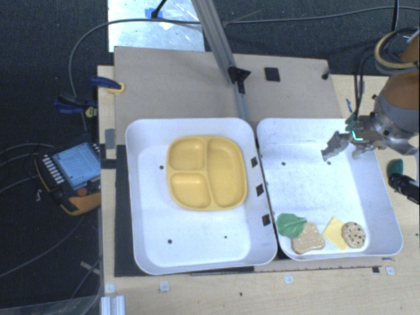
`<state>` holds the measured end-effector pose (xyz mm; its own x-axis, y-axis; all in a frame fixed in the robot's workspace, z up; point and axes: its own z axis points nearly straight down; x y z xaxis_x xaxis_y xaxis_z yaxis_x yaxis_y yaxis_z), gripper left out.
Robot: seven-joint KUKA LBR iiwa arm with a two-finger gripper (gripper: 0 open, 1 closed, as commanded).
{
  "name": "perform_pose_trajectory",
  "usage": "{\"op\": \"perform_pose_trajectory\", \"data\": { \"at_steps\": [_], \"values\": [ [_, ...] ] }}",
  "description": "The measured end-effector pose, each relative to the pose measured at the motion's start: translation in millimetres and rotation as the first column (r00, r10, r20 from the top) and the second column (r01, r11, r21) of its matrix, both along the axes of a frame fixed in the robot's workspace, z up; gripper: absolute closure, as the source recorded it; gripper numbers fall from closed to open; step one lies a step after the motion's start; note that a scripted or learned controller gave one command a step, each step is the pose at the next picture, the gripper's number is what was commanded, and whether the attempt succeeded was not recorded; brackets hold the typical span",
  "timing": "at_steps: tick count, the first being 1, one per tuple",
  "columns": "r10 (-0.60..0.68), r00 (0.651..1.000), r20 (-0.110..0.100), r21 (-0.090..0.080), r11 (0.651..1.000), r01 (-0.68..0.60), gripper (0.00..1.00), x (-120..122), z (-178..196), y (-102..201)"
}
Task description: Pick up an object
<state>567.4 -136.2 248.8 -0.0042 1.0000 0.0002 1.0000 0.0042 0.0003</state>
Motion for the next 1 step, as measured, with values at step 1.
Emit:
{"op": "perform_pose_trajectory", "data": {
  "at_steps": [1],
  "values": [
    [0.0,1.0,0.001,0.0,1.0,0.0,0.0,0.3,0.5,0.0]
  ]
}}
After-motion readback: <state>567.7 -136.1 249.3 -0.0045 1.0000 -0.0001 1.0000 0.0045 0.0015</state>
